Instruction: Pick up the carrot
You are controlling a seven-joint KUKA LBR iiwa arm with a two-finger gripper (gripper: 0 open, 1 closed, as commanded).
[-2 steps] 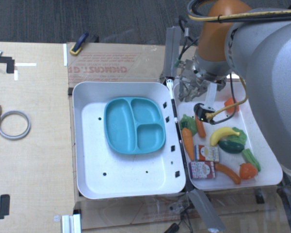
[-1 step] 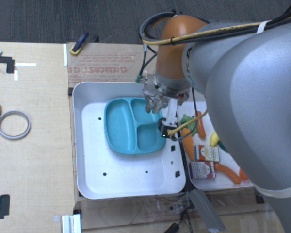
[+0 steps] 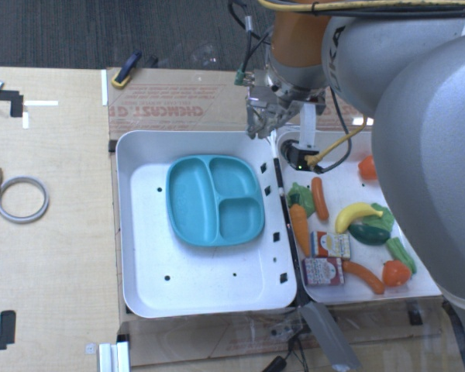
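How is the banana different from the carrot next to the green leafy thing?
The banana is yellow and curved; the carrot is orange and nearly straight. The banana arches across the right bin, while the carrot lies lengthwise along that bin's left wall. The banana touches a dark green vegetable; the carrot lies beside a small carton. Both are toy foods lying flat in the same bin.
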